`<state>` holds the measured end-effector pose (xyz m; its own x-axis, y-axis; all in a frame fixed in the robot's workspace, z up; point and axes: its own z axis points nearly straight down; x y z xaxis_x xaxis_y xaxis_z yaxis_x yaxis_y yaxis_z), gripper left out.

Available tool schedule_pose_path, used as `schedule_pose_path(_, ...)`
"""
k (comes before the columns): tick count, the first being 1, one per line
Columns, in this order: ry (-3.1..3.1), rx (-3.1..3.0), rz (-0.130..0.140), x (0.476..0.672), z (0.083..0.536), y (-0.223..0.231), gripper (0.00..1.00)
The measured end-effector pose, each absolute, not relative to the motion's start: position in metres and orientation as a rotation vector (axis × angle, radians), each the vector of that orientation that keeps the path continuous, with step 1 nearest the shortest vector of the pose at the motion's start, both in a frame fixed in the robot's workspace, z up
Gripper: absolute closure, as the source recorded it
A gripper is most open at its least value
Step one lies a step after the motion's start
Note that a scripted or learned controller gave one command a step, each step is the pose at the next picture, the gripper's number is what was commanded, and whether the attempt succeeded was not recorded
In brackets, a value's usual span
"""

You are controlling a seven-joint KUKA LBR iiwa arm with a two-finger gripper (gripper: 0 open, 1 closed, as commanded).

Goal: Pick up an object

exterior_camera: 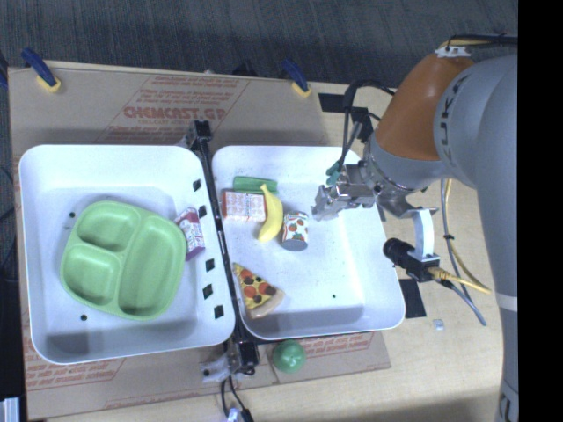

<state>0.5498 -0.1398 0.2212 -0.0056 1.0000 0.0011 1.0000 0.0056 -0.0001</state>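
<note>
My gripper [324, 206] hangs over the right bin [352, 275], just right of a small can [296, 231] with a red and white label. A yellow banana [271, 219] lies left of the can. Beside it are a red and white carton [244, 205] and a green bar [255, 184]. A pizza slice toy [256, 288] sits at the bin's front left. Nothing shows between the gripper's fingers.
The left bin [53, 323] holds a green divided plate [123, 258] and a small dark red packet [190, 229] by its right wall. A green ball [288, 356] rests on the cardboard in front of the bins. Blue clamps [41, 70] hold the cardboard's back edge.
</note>
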Motion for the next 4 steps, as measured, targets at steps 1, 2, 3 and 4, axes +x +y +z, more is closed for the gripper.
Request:
schedule_pose_path(1, -2.224, -2.217, 0.000, 0.517, 0.205, -0.212, 1.00)
schedule_pose_path(2, -2.224, -2.217, 0.000, 0.476, 0.217, -0.211, 1.00)
schedule_pose_path(3, -2.223, -2.214, 0.002, 0.476, 0.213, -0.211, 1.00)
schedule_pose_path(4, -2.223, -2.214, 0.002, 0.476, 0.211, -0.211, 1.00)
